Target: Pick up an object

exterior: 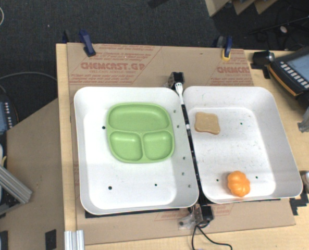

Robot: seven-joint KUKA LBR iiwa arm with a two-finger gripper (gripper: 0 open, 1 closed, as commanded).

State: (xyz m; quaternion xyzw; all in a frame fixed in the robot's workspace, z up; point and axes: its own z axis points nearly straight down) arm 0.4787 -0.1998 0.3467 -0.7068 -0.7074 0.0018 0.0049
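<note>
Nearest us, we see a small, rounded orange object (238,184) lying by the front edge of the right bin (269,108), with a flat tan, bread-like piece (207,123) farther back in that bin. In the left bin (86,139) sits a green three-compartment plate (140,132); we cannot tell the tool's state.

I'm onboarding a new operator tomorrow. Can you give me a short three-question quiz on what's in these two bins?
1. True or false: the green divided plate lies in the left bin.
2. Which item in the right bin is nearer the camera-side rim? A) the tan bread-like piece B) the orange toy fruit
3. Fill in: the green plate has ___ compartments.

Key: 1 true. 2 B. 3 three.
</note>
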